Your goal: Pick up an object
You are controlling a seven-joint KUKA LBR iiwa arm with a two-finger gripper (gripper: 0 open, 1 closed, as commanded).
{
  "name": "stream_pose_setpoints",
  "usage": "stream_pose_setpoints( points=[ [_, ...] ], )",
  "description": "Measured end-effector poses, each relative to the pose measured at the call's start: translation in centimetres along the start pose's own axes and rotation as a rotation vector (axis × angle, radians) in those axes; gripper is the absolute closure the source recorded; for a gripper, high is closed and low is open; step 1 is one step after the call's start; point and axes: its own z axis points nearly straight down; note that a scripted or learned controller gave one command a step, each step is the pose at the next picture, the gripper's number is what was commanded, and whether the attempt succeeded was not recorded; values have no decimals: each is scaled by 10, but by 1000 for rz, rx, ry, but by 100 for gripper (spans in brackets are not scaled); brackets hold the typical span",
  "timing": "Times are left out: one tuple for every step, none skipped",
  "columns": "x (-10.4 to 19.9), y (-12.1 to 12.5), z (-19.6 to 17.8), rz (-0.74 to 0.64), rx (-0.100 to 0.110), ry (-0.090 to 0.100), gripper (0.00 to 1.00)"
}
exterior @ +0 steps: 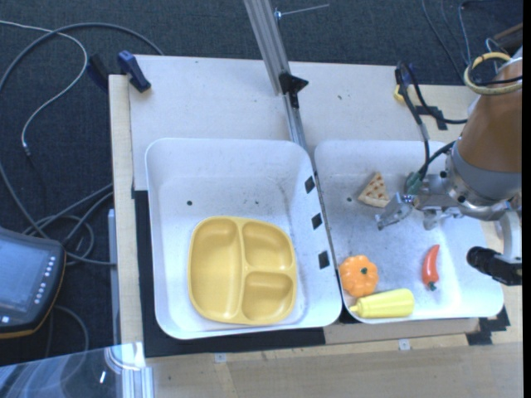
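The right bin (473, 309) holds a tan wedge like a pizza slice (373, 191), an orange pumpkin (358, 274), a yellow corn-like piece (384, 303) and a red chili (430, 266). My gripper (412, 215) hangs over the middle of this bin, just right of the wedge and above the chili. It looks open, with nothing between its fingers. The grey arm with its orange band (494, 131) covers the bin's far right side.
The left bin (166, 172) holds a yellow divided plate (243, 269). A metal pole (274, 48) slants down to the divider between the bins. Cables lie on the bench at the back right, and a blue clamp (133, 69) sits at the back left corner.
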Motion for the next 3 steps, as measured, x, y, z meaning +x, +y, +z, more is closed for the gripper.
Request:
stream_pose_setpoints(
  points=[
    [0,0,0,0,-1,0,0],
    [3,-3,43,1,5,1,0],
    [9,5,97,0,6,1,0]
  ],
)
